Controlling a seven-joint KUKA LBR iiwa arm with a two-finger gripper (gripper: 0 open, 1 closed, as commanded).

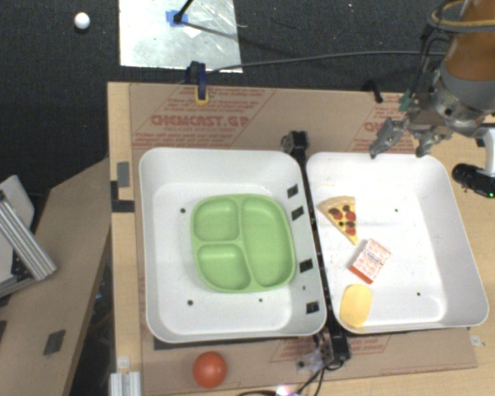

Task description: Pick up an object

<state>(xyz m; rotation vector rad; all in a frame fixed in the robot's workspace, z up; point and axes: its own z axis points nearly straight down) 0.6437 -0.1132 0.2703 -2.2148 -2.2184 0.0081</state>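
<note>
A cardboard-covered desk (231, 110) carries two white bins. The left bin (161, 221), well left of the pincer, holds a green divided tray (242, 242). The right bin (445, 246) lies just below the pincer (404, 144), which hovers over its far rim, fingers apart and gripping nothing. Below and left of the pincer lie a toy pizza slice (341, 215), a small red-and-white packet (370, 260) and a yellow piece (355, 305).
</note>
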